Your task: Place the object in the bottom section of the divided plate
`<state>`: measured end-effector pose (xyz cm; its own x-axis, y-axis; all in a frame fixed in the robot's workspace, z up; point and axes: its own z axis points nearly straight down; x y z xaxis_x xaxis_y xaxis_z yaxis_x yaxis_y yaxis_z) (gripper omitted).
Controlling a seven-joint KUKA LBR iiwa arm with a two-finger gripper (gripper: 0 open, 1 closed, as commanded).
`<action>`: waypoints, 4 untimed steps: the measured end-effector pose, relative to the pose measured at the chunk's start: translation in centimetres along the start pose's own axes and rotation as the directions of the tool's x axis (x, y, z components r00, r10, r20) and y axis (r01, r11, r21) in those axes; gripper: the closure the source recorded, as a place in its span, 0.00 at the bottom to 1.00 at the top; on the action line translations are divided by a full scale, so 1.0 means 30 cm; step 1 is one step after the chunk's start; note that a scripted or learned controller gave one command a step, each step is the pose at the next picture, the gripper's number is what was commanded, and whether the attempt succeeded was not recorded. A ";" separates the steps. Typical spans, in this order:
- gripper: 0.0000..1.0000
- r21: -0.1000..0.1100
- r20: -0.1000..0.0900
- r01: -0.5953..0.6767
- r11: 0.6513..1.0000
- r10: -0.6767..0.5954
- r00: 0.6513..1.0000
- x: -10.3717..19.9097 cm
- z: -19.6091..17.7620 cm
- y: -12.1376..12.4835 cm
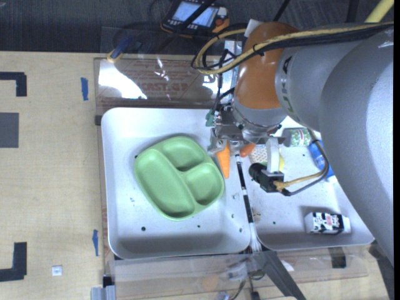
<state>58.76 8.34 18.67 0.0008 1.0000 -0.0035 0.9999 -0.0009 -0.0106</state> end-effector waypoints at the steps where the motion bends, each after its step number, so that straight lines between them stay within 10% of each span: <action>1: 1.00 -0.023 -0.005 0.011 1.000 -0.011 1.000 0.229 0.234 -0.072; 2: 0.00 -0.022 0.000 0.008 1.000 -0.008 1.000 0.217 0.237 -0.072; 3: 0.00 -0.007 -0.001 0.101 0.995 -0.101 0.995 0.199 -0.051 -0.213; 4: 0.00 -0.009 0.000 0.275 0.962 -0.275 0.962 0.259 0.109 -0.046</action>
<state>57.36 16.10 15.39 -0.2738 0.9618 -0.0009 0.9618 0.2738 -0.0021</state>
